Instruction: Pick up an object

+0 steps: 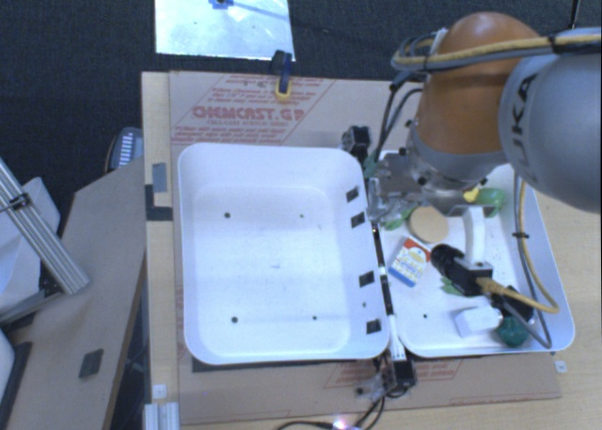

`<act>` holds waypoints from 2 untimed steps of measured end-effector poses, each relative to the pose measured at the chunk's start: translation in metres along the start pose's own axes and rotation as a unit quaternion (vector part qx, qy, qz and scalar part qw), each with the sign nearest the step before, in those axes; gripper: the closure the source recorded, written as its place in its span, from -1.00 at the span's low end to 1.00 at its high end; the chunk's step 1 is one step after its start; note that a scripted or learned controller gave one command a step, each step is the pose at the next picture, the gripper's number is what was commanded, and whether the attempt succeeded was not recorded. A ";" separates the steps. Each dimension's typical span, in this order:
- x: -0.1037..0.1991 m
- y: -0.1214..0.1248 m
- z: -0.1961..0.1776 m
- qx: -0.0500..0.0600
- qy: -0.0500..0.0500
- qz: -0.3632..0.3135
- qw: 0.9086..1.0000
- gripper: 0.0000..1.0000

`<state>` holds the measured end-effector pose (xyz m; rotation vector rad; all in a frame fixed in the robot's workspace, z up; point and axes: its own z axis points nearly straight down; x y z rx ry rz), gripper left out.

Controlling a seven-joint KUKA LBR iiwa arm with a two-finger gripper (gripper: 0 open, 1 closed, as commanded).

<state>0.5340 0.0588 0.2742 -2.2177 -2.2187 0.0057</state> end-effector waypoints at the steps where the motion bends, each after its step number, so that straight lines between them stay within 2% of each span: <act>1: 0.067 -0.038 0.160 0.005 0.000 -0.004 1.000 1.00; 2: 0.054 -0.045 -0.030 -0.012 0.002 -0.003 1.000 1.00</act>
